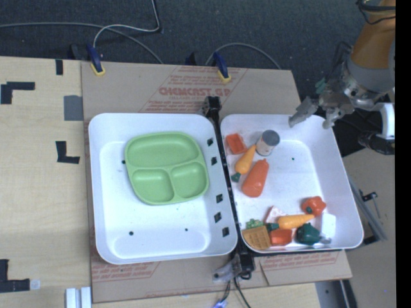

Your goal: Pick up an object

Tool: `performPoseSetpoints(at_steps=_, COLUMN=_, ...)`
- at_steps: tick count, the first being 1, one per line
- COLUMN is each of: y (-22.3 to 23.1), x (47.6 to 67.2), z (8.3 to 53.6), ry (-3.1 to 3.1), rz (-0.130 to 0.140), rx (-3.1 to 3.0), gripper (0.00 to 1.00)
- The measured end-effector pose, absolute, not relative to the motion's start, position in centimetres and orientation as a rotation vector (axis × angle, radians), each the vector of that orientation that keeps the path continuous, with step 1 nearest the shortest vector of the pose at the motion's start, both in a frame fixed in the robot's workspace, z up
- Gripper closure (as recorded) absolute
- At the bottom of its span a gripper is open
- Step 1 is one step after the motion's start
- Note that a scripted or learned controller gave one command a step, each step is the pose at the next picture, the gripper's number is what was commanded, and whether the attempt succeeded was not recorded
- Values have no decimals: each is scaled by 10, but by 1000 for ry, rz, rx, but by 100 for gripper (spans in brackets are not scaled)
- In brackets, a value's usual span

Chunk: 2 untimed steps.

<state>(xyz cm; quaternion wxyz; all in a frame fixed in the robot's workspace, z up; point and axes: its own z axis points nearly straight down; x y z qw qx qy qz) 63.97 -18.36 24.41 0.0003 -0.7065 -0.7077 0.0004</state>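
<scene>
Approach step: my tool (313,114) hangs spread and w/o load over the right bin's (334,153) far corner. Objects lie inside; nearest, the capped bottle (266,142). Next: drop over it, clench.

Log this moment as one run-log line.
gripper: open, above right white bin's far-right corner, holding nothing | orange carrot-shaped toy: lying in right bin | green three-compartment plate: in left white bin
</scene>
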Motion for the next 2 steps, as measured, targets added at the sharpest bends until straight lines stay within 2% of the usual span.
performPoseSetpoints(at_steps=1, y=-137, x=640, z=90, ry=-2224, rz=0, rx=-2219, gripper=0)
performPoseSetpoints(at_steps=2, y=-102, x=602, z=87, ry=-2228, rz=2, rx=-2236, gripper=0)
